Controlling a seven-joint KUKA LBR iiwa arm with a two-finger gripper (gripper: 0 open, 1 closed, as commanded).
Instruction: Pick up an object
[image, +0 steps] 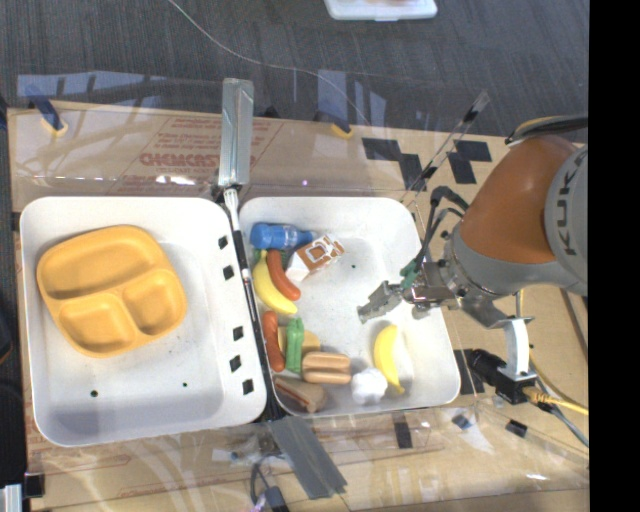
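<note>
Lowest in the right white bin (425, 235), a yellow plastic banana (389, 356) lies beside a white ball (369, 385) and a toy hot dog (326, 367). Just above the banana hovers the grey two-finger gripper (380, 301), its fingers spread and holding nothing.

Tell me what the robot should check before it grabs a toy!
1. Gripper over the right white bin: ok.
2. Gripper carrying nothing: cannot tell.
3. Yellow plastic banana near the gripper, just below it in the picture: ok.
4. Banana free of neighbours: not ok, small white ball touches it.
5. Yellow divided plate out of the way in the left bin: ok.
</note>
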